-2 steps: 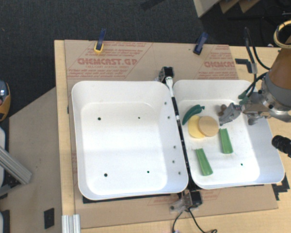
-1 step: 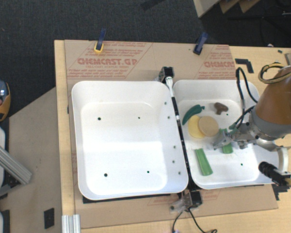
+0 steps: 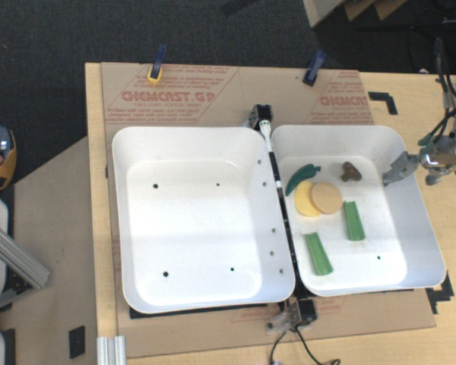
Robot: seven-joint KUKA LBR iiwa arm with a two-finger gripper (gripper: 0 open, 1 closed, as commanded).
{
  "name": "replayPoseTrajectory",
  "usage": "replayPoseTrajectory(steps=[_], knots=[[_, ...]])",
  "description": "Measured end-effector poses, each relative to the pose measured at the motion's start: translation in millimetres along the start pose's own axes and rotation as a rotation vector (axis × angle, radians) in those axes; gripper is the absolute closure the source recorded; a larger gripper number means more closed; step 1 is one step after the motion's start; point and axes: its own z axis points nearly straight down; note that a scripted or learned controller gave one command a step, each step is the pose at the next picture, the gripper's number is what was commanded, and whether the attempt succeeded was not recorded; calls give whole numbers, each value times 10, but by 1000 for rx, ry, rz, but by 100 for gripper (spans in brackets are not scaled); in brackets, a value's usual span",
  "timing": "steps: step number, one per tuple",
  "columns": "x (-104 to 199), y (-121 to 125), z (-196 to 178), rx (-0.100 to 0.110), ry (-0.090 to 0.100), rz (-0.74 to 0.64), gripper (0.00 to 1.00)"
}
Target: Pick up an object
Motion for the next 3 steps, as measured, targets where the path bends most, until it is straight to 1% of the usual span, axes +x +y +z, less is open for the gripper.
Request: replayPoseTrajectory(steps=[1, 2, 3], knots=[[659, -650, 302, 21, 12, -4, 0], [153, -313, -644, 4, 2, -1, 0], [661, -649, 1539, 20, 11, -1, 0]])
